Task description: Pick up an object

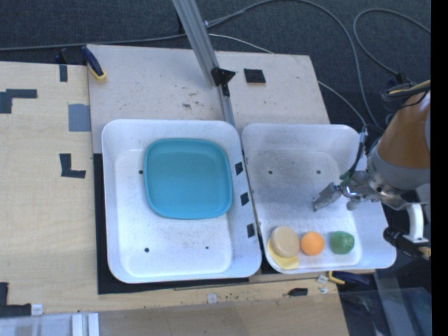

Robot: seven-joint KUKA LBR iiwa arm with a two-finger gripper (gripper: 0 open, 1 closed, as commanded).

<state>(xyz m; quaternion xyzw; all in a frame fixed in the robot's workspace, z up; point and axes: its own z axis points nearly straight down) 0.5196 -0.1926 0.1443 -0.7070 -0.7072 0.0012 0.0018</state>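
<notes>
Bench (42, 187) of pale wood fills the left and centre of the frame, bearing two shallow white bins side by side. The left bin (119, 208) holds a square teal plate (187, 178), lying flat in its upper middle. The right bin (294, 159) has a scuffed, greyish floor, and three small things sit in a row along its lower edge: a tan round object (285, 242) resting on a yellow piece (280, 260), an orange ball (312, 243) just beside it, and a green object (341, 242) to the right of the ball.

From the right edge of the frame the grey arm (392, 170) with its orange band (409, 135) reaches over the right bin. The gripper (326, 198) hangs above the bin's right middle, above the row of objects and apart from them. How far its grip is spread cannot be told from this angle, and nothing visibly sits in it.

A slanted metal rail (199, 37) runs down from the top centre toward the gap between the bins.
</notes>
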